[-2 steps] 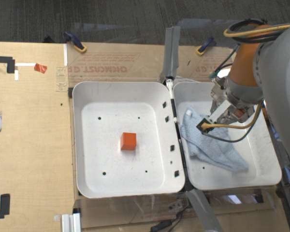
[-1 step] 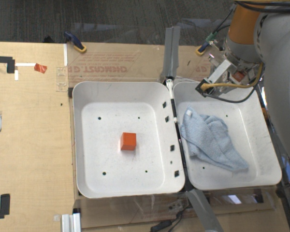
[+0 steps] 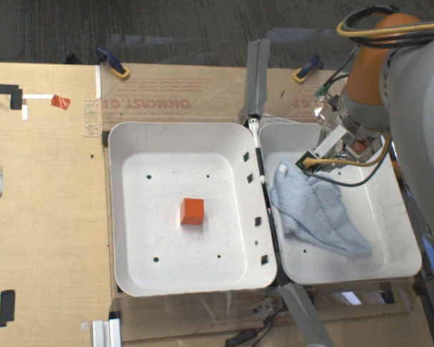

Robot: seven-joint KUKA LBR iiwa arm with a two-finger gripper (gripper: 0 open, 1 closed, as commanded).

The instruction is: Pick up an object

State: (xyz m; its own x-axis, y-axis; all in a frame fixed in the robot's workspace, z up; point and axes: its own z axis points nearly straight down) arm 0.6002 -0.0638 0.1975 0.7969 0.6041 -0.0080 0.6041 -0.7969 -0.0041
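Note:
An orange-red cube (image 3: 192, 212) rests near the middle of the left bin (image 3: 130, 266). A crumpled blue-grey towel (image 3: 315, 212) lies in the right bin (image 3: 390, 262), spread from its left wall toward the front. The gripper (image 3: 349, 148) hangs over the back of the right bin, just above and right of the towel's upper edge. The wrist hides its tips, and nothing can be seen held in it.
The arm's grey body (image 3: 416, 107) covers the right bin's back right corner. A raised divider (image 3: 262, 186) separates the two bins. Blue clamps (image 3: 112, 61) sit on the cardboard behind the bins. A wooden board (image 3: 36, 208) lies to the left.

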